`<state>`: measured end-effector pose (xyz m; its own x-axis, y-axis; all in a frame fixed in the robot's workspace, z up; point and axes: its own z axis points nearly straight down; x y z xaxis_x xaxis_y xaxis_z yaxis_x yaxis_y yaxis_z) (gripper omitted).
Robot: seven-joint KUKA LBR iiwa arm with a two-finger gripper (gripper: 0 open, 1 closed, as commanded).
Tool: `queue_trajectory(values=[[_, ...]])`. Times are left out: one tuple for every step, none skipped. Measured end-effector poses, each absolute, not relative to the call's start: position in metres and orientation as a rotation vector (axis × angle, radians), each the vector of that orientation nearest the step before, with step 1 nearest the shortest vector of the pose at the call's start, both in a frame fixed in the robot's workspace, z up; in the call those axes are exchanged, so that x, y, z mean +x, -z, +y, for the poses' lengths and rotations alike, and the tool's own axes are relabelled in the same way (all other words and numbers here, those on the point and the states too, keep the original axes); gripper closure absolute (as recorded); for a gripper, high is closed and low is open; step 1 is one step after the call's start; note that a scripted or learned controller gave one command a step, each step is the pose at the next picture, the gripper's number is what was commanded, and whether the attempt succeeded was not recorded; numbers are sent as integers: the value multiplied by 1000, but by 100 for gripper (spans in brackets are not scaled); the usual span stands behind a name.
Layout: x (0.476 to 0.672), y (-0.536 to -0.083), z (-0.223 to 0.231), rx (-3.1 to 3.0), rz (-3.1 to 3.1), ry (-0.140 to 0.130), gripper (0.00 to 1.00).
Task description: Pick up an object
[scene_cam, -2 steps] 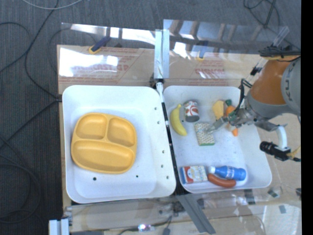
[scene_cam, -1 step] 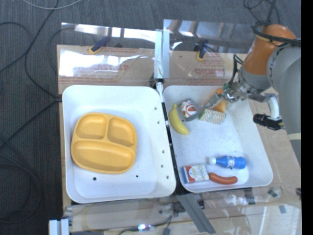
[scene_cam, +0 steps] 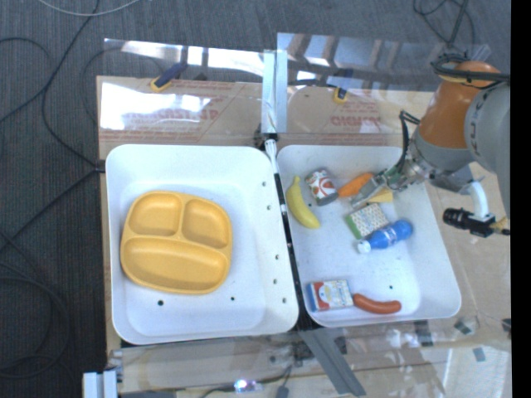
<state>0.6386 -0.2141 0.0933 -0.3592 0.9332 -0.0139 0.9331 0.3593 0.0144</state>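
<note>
hand [scene_cam: 397, 177] low at right bin's [scene_cam: 431, 255] upper right, grip state unreadable | carrot [scene_cam: 357, 184] just beside hand, left of it | banana [scene_cam: 300, 205] by left wall | yellow tray [scene_cam: 176, 241] in left bin [scene_cam: 249, 297]

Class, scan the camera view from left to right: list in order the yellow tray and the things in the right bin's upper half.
Yellow divided tray → banana → small can → carrot → gripper.
</note>
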Motion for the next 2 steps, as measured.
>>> queue_trajectory(values=[[667, -93, -181, 1655, 2667, 24, 0], [666, -94, -142, 1663, 2655, 35, 0]])
